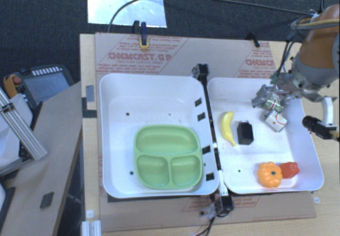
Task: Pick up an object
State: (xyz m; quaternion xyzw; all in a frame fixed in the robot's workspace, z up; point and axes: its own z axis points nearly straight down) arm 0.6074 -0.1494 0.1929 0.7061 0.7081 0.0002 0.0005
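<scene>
Camera view: banana (228,128) lengthwise along right bin (305,147), stem end farthest.

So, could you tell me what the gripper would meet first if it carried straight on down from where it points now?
Probably the small white can lying just beneath the gripper, though depth is hard to judge.

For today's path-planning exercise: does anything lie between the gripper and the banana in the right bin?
Nothing visible does. The gripper hangs over the right bin; the banana lies to its left across bare floor, with the black block just beside it.
</scene>
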